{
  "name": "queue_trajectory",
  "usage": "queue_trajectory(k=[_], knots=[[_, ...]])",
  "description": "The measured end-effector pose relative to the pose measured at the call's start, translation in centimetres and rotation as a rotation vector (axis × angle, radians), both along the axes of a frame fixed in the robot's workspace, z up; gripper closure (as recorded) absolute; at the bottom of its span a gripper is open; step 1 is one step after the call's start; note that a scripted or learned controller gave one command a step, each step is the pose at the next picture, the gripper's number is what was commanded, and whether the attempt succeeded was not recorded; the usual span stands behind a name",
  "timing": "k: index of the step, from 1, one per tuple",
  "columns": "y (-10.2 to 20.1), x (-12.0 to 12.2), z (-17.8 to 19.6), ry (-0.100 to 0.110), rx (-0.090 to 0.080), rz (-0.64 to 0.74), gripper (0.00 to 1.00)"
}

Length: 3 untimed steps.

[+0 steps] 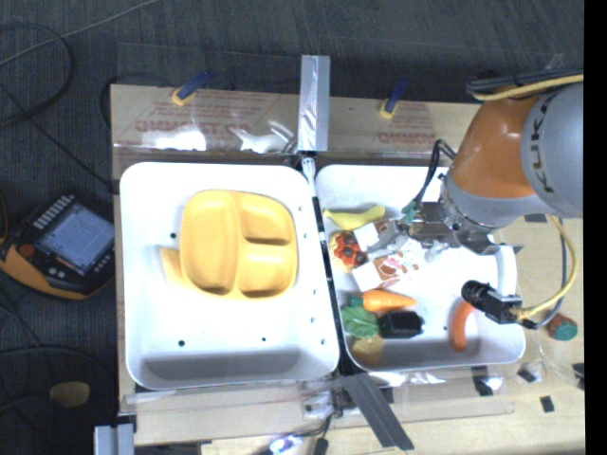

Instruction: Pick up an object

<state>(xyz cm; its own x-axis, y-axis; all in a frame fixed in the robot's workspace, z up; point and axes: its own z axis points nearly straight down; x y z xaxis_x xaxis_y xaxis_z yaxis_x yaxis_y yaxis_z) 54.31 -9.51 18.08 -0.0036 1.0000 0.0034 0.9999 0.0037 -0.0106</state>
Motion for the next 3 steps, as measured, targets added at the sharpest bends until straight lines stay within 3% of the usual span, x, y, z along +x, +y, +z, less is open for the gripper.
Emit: queue_trajectory(k=[1, 2, 3], knots=[[-2.9, 4.1, -8.7, -0.004, 0.001, 0.182, 0.00], [-4.2, -0.1, -9.1, -0.024, -0.006, 0.136, 0.00], [-5.1, 4.5, -9.2, -0.016, -0.005, 0.322, 0.00]])
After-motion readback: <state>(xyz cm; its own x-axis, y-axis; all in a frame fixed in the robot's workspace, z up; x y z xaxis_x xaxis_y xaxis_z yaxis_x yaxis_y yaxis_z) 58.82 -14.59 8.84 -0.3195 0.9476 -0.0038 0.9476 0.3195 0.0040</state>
